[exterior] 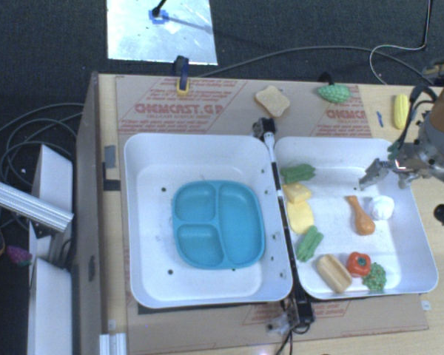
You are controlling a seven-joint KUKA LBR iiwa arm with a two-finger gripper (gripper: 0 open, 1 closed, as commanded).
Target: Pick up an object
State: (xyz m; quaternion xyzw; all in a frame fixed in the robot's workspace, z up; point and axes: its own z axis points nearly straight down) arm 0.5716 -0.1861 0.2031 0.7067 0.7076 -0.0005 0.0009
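Note:
My gripper (pixel 388 177) hangs over the far right part of the right bin (pixel 422 231), open, with nothing between its fingers. Just below it lies an orange drumstick (pixel 361 216) with a white knob (pixel 382 207) at its side. Further left in this bin are a green pepper (pixel 297 173), two yellow pieces (pixel 300 207) and a green pod (pixel 308 244). Along the bin's near edge sit a bread roll (pixel 333 272), a red tomato (pixel 359 262) and a broccoli floret (pixel 375 277).
The left bin (pixel 144 198) holds a blue divided plate (pixel 218 224). On the cardboard behind the bins lie a bread slice (pixel 272 100), a green toy (pixel 334 92) and a yellow corn cob (pixel 401 111). A clamp (pixel 181 74) sits at the back edge.

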